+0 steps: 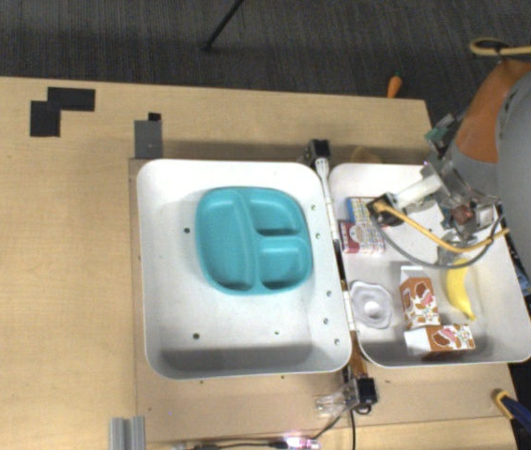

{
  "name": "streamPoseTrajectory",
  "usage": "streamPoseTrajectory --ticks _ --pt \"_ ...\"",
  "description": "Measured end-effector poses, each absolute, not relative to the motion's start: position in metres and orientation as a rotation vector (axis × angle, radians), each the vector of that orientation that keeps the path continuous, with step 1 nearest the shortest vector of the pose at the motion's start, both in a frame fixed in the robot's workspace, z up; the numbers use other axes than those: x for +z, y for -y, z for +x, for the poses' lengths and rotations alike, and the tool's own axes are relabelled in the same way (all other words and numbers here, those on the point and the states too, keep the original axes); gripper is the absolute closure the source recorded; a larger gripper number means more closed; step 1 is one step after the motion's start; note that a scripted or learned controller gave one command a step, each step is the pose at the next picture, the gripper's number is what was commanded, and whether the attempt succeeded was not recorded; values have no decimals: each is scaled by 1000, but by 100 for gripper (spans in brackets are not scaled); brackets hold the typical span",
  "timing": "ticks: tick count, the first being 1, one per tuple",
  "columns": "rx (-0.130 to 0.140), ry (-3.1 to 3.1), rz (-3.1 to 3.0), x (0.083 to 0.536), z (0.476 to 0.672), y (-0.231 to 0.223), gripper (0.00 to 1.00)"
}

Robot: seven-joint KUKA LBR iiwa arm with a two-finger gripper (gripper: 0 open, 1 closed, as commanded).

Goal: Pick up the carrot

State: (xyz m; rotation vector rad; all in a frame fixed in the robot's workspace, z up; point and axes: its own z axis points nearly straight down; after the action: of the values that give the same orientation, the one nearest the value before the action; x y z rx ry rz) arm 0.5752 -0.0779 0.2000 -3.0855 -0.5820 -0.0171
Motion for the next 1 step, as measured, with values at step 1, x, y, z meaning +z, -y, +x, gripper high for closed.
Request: streamPoseTrajectory --ticks 1 --pt "-4 551 -3091 222 602 78 0"
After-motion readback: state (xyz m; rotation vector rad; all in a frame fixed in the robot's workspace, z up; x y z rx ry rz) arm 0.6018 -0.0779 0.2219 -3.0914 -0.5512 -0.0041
